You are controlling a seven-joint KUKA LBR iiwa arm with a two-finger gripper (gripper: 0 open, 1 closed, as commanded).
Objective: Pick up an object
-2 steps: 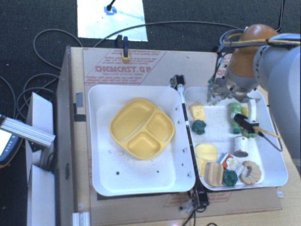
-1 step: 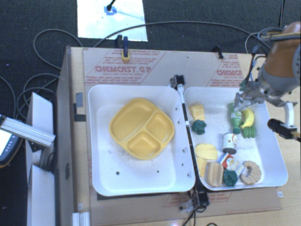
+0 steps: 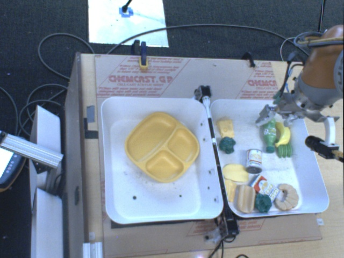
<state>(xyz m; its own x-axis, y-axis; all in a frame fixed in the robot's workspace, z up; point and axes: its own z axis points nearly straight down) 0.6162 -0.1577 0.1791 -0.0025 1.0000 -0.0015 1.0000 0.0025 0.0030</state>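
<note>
I have the gripper point(image 3: 275, 117) low over the right bin point(image 3: 317, 190), fingers looking spread around the green bottle point(image 3: 270, 135) beside the banana point(image 3: 284, 135), nothing pinched yet. I'd centre on the bottle, then close.

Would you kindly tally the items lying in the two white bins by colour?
Yellow: 4, the plate, cheese wedge, banana, disc
Green: 4, two broccoli, bottle, pickle
Tan: 2, bread, donut
Other: 2, can, packet
Total: 12
</note>
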